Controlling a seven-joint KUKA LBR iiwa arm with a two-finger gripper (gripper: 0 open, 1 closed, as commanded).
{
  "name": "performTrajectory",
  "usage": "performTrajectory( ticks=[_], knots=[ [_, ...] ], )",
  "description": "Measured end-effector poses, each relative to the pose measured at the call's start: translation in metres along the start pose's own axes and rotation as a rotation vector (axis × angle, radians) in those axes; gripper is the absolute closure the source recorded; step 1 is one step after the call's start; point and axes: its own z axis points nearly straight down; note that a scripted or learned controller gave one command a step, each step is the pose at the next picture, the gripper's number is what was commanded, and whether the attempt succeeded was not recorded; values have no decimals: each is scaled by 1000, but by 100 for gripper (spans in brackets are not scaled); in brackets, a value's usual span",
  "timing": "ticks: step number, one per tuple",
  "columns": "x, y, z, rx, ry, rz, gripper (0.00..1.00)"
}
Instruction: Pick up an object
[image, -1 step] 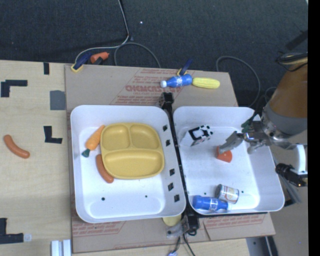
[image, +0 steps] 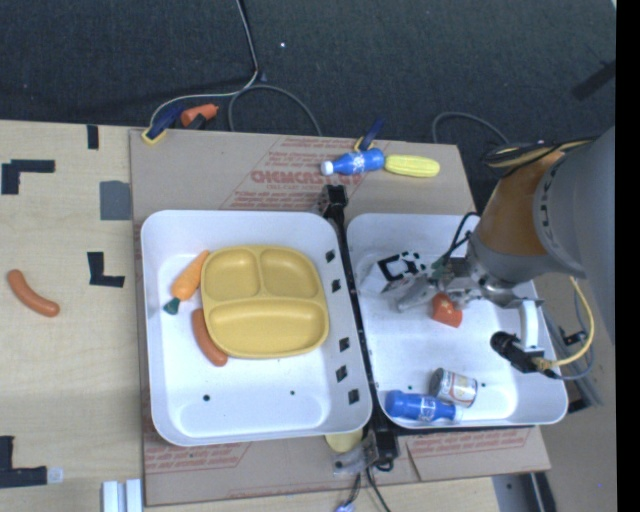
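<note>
My gripper (image: 412, 294) is low in the right bin (image: 500, 345), near its upper middle, with the grey wrist and orange band rising to the right. A small orange-red object (image: 447, 312) lies just right of and below the gripper tip, under the wrist. I cannot tell whether it touches the gripper. A blue bottle (image: 418, 406) lies along the bin's front wall. A small silver can (image: 455, 385) sits just behind the bottle. A black-and-white patterned piece (image: 398, 266) lies on the bin floor, just up and left of the gripper.
The left bin (image: 240, 400) holds a yellow divided plate (image: 265, 300), a carrot (image: 187, 277) and a reddish sausage (image: 208, 340). Behind the bins lie a blue toy (image: 352, 164) and a yellow corn cob (image: 412, 166). Another sausage (image: 32, 293) lies far left on the bench.
</note>
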Motion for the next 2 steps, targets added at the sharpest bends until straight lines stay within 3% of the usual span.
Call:
performTrajectory(
  ticks=[1, 2],
  knots=[
    [-1, 0, -17, -3, -1, 2, 100],
    [53, -42, -43, 11, 5, 1, 100]
  ],
)
